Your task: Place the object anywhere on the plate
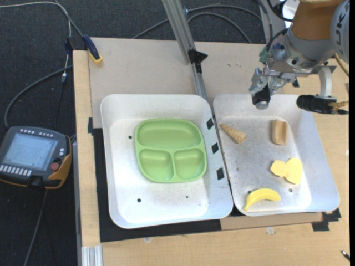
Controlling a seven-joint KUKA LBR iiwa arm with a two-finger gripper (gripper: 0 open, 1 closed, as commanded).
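Camera view: gripper (261, 100) hovers above the right bin's (316, 148) far rim; grasp state indeterminate. Green plate (170, 150) lies left of that bin.

Green plate (170, 157), white bins (119, 204), yellow banana (262, 197), tan cone (233, 133), orange-banded grey arm (314, 24)

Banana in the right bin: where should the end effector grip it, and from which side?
Probably the thick middle of the banana, coming straight down from above. It lies flat on the right bin floor near the front wall, its curve arching away from that wall, so closing across the narrow width suits it. The yellow piece sits apart. The end effector hovers at the bin's far edge.
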